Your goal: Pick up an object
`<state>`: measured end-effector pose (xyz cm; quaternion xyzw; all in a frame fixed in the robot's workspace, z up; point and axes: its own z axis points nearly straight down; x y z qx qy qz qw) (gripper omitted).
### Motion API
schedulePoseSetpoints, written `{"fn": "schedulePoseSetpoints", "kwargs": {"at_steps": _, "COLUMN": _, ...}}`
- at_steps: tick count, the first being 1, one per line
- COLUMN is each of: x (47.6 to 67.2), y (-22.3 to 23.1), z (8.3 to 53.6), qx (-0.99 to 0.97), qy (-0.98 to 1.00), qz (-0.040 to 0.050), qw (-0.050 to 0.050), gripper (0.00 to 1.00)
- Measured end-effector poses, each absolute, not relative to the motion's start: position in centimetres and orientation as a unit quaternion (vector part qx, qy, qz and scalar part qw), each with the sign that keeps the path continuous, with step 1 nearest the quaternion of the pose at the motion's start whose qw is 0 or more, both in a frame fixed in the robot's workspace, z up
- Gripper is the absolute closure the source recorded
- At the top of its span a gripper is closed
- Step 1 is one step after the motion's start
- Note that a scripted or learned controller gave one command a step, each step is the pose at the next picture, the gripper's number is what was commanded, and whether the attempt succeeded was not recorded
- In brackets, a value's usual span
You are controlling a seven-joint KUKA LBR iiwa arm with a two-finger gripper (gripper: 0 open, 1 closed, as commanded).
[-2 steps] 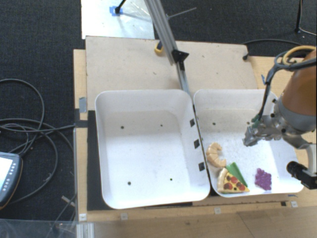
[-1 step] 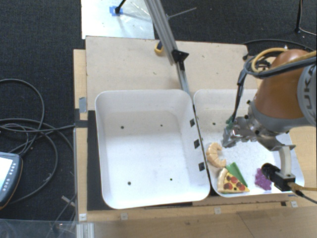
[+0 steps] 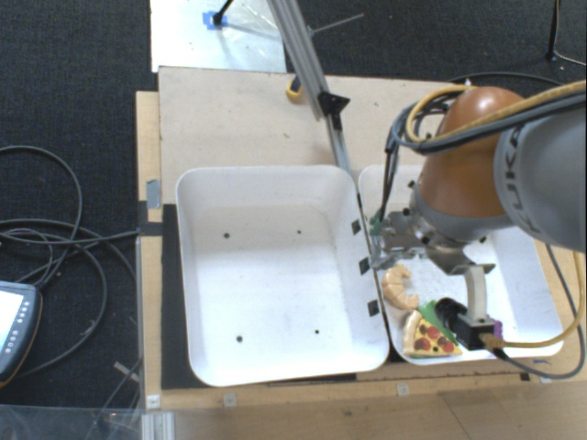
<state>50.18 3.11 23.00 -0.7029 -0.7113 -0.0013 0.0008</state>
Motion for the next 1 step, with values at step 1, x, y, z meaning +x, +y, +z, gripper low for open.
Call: {"fn": "schedulePoseSetpoints", "kwargs": {"at_steps": 1, "x": 50.99, "y": 8.01, "z": 23.76, "qx": -0.703, "qy": -0.711, "qz": -0.0017, "qw": 0.000, "gripper": 1.00}}
